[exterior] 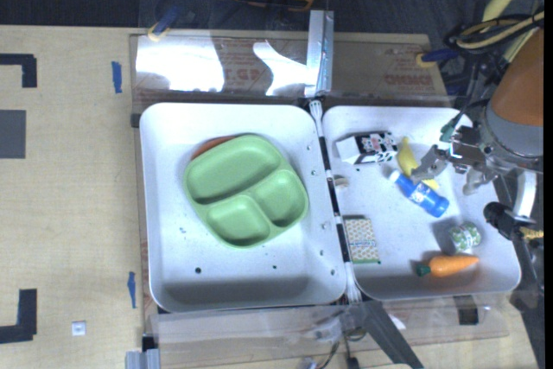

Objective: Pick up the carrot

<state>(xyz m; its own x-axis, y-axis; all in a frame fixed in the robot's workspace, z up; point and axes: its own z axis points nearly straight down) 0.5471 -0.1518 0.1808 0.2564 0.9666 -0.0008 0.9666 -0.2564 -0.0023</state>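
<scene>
Pale wood bench w/ two shallow white bins side by side, dark carpet beyond. Left bin holds a green divided plate, three compartments, tilted diagonally; a bit of orange-red peeks from under its upper-left edge.

Right bin: carrot lies on its side near the front-right corner, green end pointing left, close to the front wall. Just above it, a small green-white wrapped item. Blue bottle lies mid-bin, touching a yellow banana-like piece at its upper end. Black-white small box near the back-left, patterned card along the left wall.

Arm enters from the right, orange band visible. Gripper sits over the bin's right-back area, well apart from the carrot, nothing between its fingers; spread or closed, can't tell.
</scene>
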